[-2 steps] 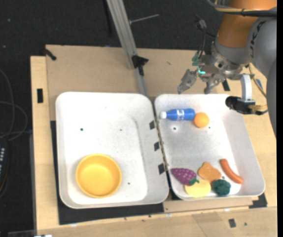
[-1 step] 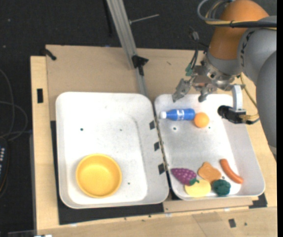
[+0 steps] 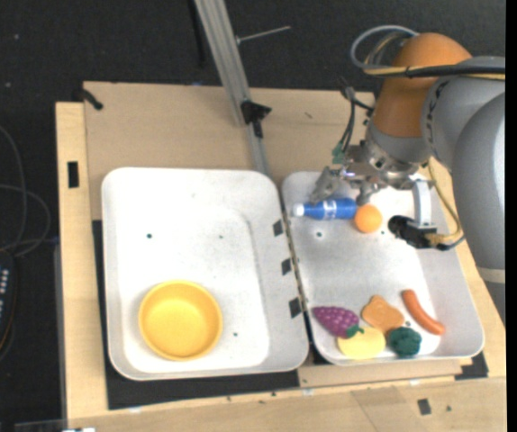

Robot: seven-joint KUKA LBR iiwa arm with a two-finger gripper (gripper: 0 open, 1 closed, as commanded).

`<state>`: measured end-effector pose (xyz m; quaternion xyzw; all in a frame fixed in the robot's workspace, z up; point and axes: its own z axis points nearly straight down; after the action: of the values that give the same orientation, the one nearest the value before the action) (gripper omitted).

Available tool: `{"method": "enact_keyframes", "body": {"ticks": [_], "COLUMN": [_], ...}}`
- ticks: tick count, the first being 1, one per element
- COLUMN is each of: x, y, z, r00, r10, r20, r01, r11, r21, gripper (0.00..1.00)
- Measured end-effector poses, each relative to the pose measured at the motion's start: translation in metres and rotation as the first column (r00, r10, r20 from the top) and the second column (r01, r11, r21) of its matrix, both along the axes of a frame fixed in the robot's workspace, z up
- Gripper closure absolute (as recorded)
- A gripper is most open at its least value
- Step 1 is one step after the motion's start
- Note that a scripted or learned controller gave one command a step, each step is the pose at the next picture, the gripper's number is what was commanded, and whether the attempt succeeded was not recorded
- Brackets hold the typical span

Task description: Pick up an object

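Poised at the far end of the right bin (image 3: 439, 282), the pincer (image 3: 347, 184) is seen just above a blue bottle (image 3: 326, 209); whether it is spread or closed cannot be told, and nothing can be made out in its hold. The bottle is laid on its side near the bin's far left corner, blue-bodied with a pale cap end turned toward the left bin (image 3: 240, 196); no writing on it can be read. An orange ball (image 3: 367, 219) is found just beside the bottle's right end.

Along the near edge of the right bin, toy foods are grouped closely: a purple bunch of grapes (image 3: 334, 318), a yellow piece (image 3: 361, 344), an orange-brown piece (image 3: 383, 313), a green piece (image 3: 404, 340) and a red sausage shape (image 3: 421, 311). A yellow bowl (image 3: 180, 319) is placed in the near part of the left bin. A slanted metal rail (image 3: 227, 57) is seen behind the bins.
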<state>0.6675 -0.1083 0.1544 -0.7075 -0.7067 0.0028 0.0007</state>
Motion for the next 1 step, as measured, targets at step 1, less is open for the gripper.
{"method": "enact_keyframes", "body": {"ticks": [1], "x": [0.0049], "y": [-0.003], "z": [-0.0261], "r00": [1.0], "r10": [0.0], "r20": [0.021], "r01": [0.0], "r11": [1.0], "r21": [-0.004], "gripper": [0.0]}}
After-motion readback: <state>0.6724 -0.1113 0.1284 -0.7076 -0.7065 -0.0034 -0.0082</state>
